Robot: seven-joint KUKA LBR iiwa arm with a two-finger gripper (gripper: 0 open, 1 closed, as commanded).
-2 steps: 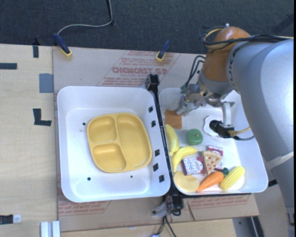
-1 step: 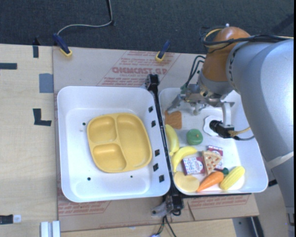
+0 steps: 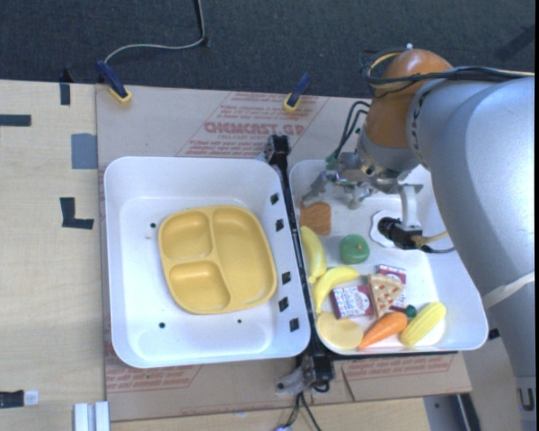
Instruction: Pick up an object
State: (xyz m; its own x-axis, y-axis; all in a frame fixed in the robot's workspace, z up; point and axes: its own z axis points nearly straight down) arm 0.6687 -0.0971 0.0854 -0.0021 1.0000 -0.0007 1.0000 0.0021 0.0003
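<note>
Toy food items, assorted, lying in the right bin (image 3: 449,268): brown cookie (image 3: 316,215) near the bin's left wall; green round piece (image 3: 354,249) mid-bin; two bananas (image 3: 316,257) along the left wall; pizza slice (image 3: 386,290); small red-and-white carton (image 3: 350,302); carrot (image 3: 382,329); corn cob (image 3: 424,323); pale yellow round piece (image 3: 339,331) at the front edge. Left bin (image 3: 126,241): one yellow divided plate (image 3: 217,259), lying flat near the centre. Gripper (image 3: 346,182): low over the rear of the right bin, just behind the cookie; grip state cannot be told, nothing visibly held. Arm (image 3: 485,151): grey, orange band above the wrist.
</note>
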